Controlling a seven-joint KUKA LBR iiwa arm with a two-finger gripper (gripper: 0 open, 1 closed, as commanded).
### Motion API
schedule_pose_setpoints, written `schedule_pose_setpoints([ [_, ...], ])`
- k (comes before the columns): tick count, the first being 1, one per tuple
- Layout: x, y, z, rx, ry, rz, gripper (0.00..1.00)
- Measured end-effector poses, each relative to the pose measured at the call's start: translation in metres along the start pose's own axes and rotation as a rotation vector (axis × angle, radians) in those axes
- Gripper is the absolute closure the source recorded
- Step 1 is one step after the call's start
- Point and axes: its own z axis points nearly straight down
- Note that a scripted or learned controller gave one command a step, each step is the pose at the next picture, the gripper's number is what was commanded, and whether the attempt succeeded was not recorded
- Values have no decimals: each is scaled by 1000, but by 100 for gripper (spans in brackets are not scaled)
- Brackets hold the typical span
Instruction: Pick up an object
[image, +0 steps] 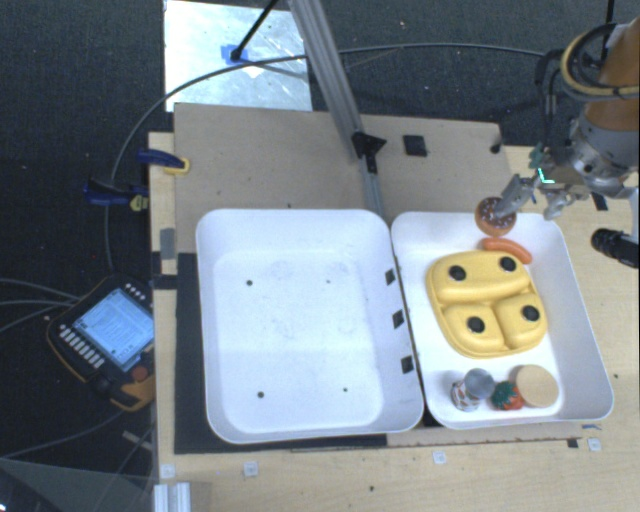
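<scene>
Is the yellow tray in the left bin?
No, the yellow tray lies in the right bin, next to the orange sausage near the far rim.

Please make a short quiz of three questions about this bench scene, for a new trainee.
1. True or false: the big yellow tray lies in the right bin.
2. Which thing lies just beyond the tray's far edge? A) a blue cup B) an orange sausage C) a green spoon
3. Fill in: the gripper is above the right bin's ____ rim, next to a small brown ring-shaped thing.

Key: 1 true; 2 B; 3 far
</scene>
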Motion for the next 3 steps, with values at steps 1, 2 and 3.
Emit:
schedule_pose_setpoints([
  [1,0,1,-1,-3,-1,-1,0],
  [2,1,0,40,0,-1,0,0],
  [3,0,-7,100,1,-1,2,0],
])
